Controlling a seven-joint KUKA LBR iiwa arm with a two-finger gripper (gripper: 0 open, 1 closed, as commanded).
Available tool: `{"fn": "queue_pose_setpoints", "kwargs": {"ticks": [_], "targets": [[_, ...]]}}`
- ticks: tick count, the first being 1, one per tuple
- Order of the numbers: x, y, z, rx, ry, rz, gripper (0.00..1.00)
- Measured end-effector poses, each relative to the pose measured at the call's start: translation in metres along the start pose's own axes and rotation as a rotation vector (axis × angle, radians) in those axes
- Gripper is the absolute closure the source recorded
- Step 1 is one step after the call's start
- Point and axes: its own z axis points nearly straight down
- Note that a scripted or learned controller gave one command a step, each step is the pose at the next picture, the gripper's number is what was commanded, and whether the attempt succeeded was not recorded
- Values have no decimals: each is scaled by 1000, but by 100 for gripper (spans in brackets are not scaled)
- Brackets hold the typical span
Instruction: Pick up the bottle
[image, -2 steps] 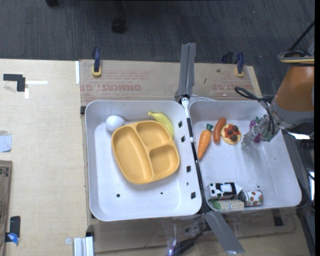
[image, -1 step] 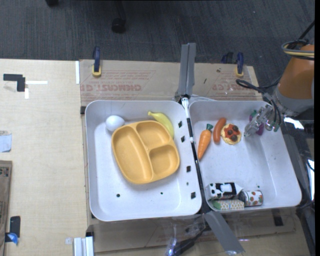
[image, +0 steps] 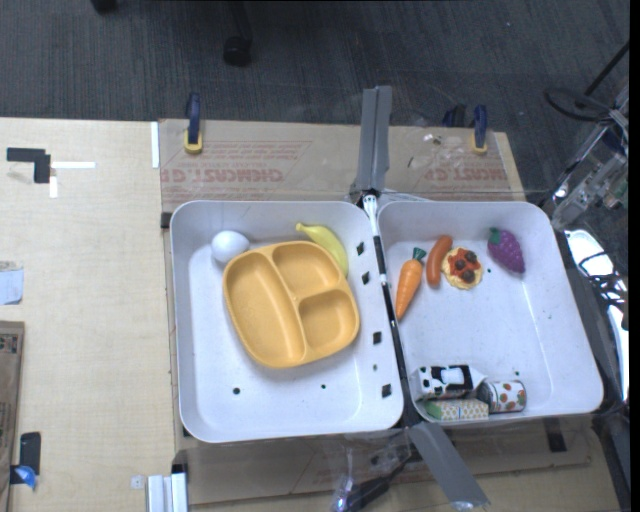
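A small black-and-white cow-patterned bottle (image: 445, 380) lies on its side near the front edge of the right bin (image: 560, 330). It rests against a pale patterned box (image: 457, 408) just in front of it. A small rounded container with a white body and red spots (image: 506, 395) lies at its right end.
The right bin also holds a carrot (image: 408, 283), a red sausage (image: 438, 262), a small pizza (image: 463, 268) and purple grapes (image: 506, 250) near its back. The left bin (image: 200, 380) carries a yellow divided plate (image: 290, 305), a white egg (image: 230, 243) and a banana (image: 325, 240).
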Motion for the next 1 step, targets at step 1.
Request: {"fn": "queue_pose_setpoints", "kwargs": {"ticks": [1], "targets": [[-3,9,-88,0,0,-84,100]]}}
